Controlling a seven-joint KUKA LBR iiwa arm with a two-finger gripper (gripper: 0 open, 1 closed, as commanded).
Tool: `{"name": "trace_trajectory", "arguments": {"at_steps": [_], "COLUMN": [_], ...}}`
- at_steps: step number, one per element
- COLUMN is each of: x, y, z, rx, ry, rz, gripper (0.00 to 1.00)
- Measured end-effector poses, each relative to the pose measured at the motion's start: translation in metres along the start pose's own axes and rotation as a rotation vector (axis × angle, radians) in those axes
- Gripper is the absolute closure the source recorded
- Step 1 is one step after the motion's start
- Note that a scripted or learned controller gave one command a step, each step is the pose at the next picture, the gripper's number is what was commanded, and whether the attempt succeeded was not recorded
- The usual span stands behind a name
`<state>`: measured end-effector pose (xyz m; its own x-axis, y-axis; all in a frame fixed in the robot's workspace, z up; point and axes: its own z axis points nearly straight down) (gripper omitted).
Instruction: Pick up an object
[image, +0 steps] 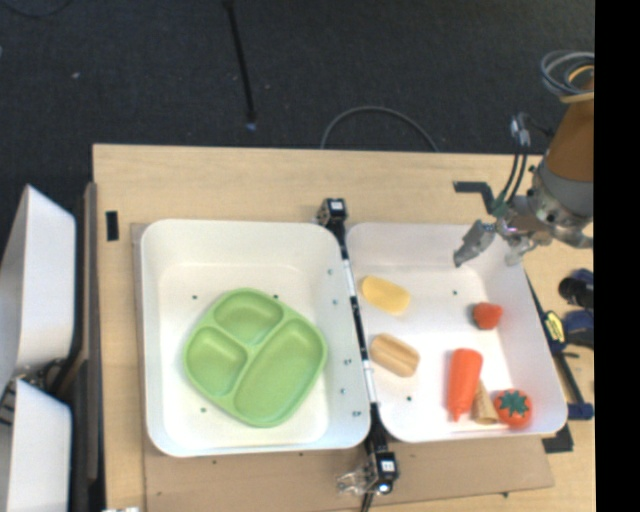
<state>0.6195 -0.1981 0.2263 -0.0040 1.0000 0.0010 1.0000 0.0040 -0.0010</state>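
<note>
Claw (492, 246) first: you see it poised over the far right corner of the right bin (420, 425), its two grey fingers spread apart with nothing between them. Above it rises the grey wrist and the orange band (572, 140) of the arm, entering from your right.

Nearest the claw, just toward you from it, a small red piece of toy food (486, 316) rests on the bin floor. Down and to the left of the claw lies a yellow toy lemon-like piece (385, 295), and closer to you than that, a tan toy bread roll (394, 355). Farther toward you from the claw, an orange toy carrot (462, 382) lies lengthwise, with a toy strawberry (513, 407) just beside its lower end in the near right corner.

Well to the left of the claw, across the divider, the left bin (160, 260) carries a green divided plate (255, 357) with three compartments.
</note>
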Motion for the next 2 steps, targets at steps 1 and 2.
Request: {"name": "trace_trajectory", "arguments": {"at_steps": [1, 2], "x": [0.000, 0.005], "y": [0.001, 0.008], "z": [0.000, 0.049], "rx": [-0.003, 0.000], "ry": [-0.001, -0.004], "rz": [-0.001, 0.001], "gripper": [0.00, 0.00]}}
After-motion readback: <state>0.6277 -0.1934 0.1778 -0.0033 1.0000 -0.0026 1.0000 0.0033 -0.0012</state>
